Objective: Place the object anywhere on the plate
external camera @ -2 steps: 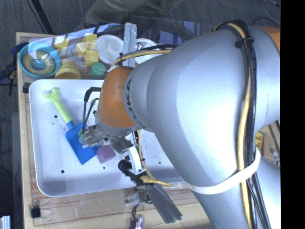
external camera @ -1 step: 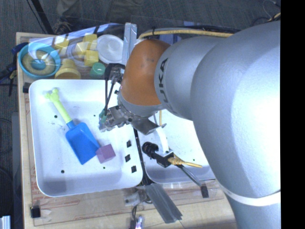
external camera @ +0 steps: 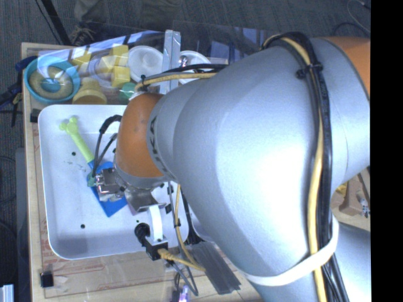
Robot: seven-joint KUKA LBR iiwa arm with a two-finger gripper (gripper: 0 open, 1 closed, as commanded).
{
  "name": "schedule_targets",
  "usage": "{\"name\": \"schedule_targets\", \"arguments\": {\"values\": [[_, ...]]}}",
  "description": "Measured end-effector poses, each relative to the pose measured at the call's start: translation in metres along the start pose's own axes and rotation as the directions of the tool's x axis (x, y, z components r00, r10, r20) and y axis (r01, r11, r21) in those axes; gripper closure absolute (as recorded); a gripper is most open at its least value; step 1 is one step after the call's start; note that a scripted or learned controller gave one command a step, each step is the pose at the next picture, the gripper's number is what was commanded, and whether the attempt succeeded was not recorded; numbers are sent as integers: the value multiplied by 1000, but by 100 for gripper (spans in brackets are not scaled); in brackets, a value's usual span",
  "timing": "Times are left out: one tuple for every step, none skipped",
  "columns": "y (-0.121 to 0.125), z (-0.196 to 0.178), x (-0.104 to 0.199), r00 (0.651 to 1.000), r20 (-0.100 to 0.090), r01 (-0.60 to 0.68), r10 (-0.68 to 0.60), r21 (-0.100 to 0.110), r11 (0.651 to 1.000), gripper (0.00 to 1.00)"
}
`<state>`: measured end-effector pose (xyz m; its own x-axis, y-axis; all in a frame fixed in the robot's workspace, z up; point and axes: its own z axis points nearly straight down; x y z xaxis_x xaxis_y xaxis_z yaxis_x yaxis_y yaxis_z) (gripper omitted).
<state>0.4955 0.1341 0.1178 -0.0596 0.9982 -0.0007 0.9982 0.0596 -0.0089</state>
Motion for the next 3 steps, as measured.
{"name": "schedule_targets", "arguments": {"values": [[24,-157,24,992,-3,-124,124,-8,992,100],[30,28,67,988,0,-152,152,-2,988,100],[1,-32,76,1000,-1,-1,1,-6,1000,100]]}}
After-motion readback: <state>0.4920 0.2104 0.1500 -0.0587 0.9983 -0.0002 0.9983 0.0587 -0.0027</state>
